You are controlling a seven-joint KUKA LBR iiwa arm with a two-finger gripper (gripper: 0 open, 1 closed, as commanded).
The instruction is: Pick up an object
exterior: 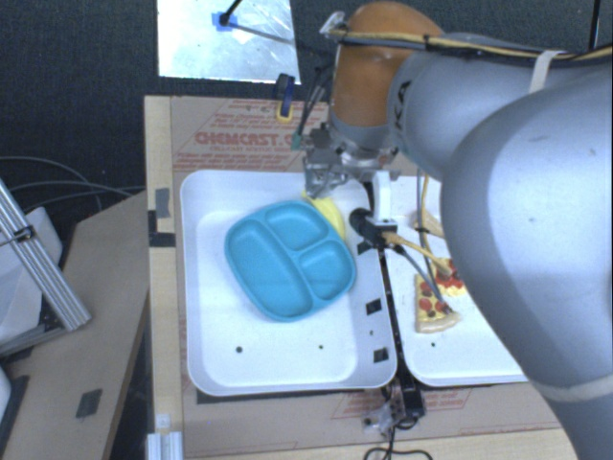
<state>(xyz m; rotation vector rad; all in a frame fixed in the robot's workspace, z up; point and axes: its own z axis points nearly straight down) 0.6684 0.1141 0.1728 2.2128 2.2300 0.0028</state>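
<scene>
At the far left, pale metal rails (38, 266) lean beside the tan table (105, 286), with grey cables (57, 175) trailing over a dark backdrop above them. On the table lies a cardboard sheet (230, 127) printed with red lettering, and on it sits the left white bin (287, 362), its floor dotted with small dark holes. A blue divided tray (287, 257) lies in this bin, turned at a slant, its three compartments facing up; it takes the upper middle of the bin floor. Just past the tray's upper right edge a yellow object (329, 214) peeks out, partly hidden behind the tray rim and touching or nearly touching it. Directly above that yellow object hangs the claw (324, 182), low over the back right corner of the left bin; its tips are lost in shadow and against the clutter, so whether they are spread or pressed together I cannot tell, and nothing can be seen caught between them. The orange band (369, 75) sits above the claw, and the grey arm (517, 190) sweeps in large from the right. Beneath the arm, the right white bin (460, 357) holds a toy pizza slice (436, 305) with red dots, lying near the divider between the bins.
</scene>
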